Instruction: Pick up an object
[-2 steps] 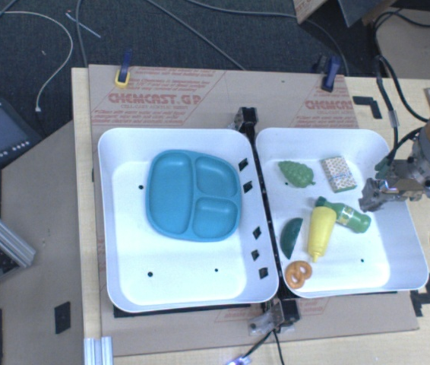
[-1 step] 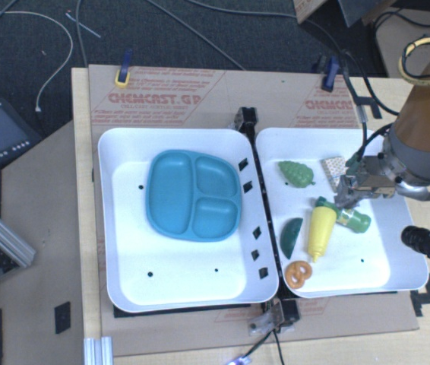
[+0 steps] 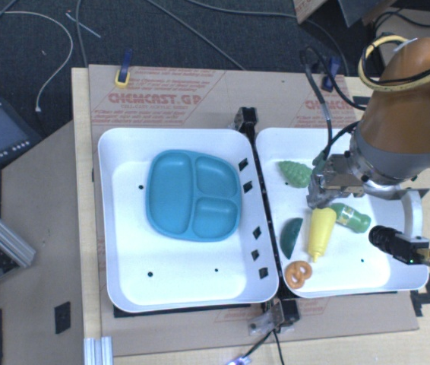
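Observation:
The right bin (image 3: 367, 280) holds several small objects. A yellow bottle-shaped toy (image 3: 320, 233) lies near its middle, with a dark green piece (image 3: 291, 236) to its left and a brown pretzel (image 3: 298, 274) below it. A light green leafy piece (image 3: 296, 173) lies toward the back, and a green rounded piece (image 3: 353, 218) sits right of the yellow toy. My gripper (image 3: 324, 194) hangs low over the bin, directly above the yellow toy's upper end and next to the green rounded piece. The arm's grey and orange wrist (image 3: 405, 105) hides the bin's back right part.
The left bin (image 3: 124, 280) holds a blue divided plate (image 3: 194, 195). A black divider with clips (image 3: 254, 204) runs between the bins. A black camera-like fitting (image 3: 397, 243) sticks out at the right bin's right side. Cables (image 3: 325, 82) hang behind the bins.

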### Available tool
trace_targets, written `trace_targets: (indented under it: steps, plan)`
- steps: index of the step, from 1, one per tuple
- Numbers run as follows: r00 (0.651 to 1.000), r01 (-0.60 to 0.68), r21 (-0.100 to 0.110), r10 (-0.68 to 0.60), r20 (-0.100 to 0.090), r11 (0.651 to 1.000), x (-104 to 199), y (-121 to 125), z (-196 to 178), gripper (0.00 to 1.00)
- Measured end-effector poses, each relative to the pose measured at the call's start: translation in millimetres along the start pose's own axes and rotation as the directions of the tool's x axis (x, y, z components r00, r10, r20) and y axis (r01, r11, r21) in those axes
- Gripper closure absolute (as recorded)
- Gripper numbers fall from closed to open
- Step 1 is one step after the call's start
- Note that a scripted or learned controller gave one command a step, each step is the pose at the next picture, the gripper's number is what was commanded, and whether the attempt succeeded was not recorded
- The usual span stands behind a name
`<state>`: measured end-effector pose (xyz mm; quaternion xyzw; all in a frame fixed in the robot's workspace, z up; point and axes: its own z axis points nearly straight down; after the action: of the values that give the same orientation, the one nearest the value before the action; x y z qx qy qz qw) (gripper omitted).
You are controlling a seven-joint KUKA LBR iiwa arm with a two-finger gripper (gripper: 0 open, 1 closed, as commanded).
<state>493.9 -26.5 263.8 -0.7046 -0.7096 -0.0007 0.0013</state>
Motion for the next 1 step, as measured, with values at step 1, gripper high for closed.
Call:
trace_targets:
  steps: [1]
  plan:
    - [1.000, -0.002, 0.003, 0.002, 0.000, 1.000, 45.6, -5.6, 15.4, 1.00]
